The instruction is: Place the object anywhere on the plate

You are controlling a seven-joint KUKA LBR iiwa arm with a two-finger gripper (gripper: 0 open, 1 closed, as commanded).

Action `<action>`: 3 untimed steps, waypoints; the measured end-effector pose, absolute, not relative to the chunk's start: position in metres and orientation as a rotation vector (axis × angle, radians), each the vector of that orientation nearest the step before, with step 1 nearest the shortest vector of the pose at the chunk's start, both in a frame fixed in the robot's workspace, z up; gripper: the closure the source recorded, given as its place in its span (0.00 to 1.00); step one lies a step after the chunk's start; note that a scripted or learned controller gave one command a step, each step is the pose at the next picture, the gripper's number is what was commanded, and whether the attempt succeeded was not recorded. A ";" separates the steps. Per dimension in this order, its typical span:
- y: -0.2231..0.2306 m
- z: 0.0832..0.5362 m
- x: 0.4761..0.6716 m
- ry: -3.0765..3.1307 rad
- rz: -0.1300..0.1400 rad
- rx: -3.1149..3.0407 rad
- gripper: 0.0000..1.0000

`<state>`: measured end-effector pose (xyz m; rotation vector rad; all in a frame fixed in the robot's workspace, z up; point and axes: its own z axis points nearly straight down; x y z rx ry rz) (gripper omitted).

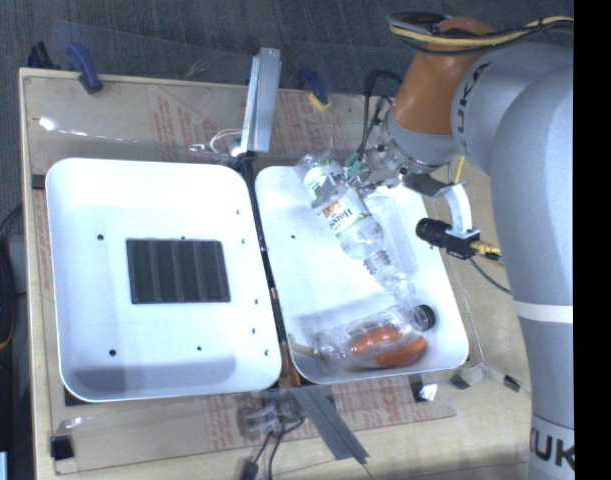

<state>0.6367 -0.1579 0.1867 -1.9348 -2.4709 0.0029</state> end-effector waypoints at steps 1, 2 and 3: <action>-0.096 0.242 0.592 -2.513 0.003 -1.881 1.00; -0.028 0.265 0.564 -2.869 0.004 -1.270 1.00; 0.024 0.249 0.531 -3.042 0.004 -0.765 1.00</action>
